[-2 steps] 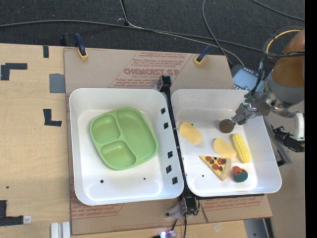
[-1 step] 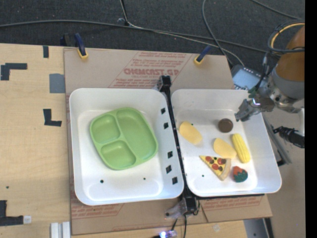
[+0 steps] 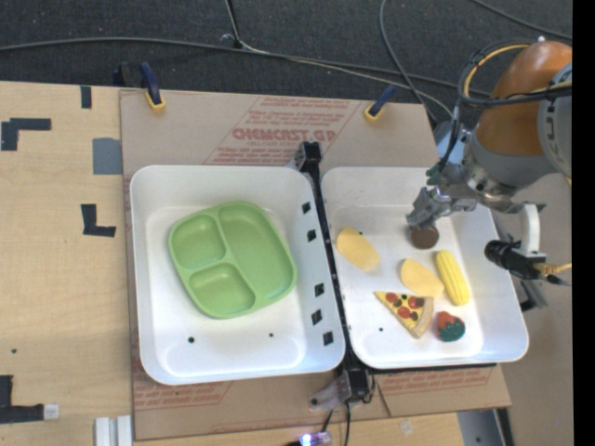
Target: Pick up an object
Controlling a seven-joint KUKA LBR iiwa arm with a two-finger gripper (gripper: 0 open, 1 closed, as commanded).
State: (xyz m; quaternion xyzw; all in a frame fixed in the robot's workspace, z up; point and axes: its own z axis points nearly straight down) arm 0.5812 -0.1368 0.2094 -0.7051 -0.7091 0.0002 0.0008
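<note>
A wooden bench [image 3: 56, 277] carries two white bins on cardboard. The left bin [image 3: 153, 342] holds a green sectioned plate [image 3: 231, 258]. My gripper [image 3: 426, 219] hangs low in the right bin [image 3: 372, 189], just above a small brown disc [image 3: 424, 238]; whether it is clamped or spread I cannot tell. Nearby lie a yellow potato [image 3: 357, 249], a corn cob [image 3: 452, 277], a pizza slice [image 3: 407, 308] and a strawberry [image 3: 450, 326].
</note>
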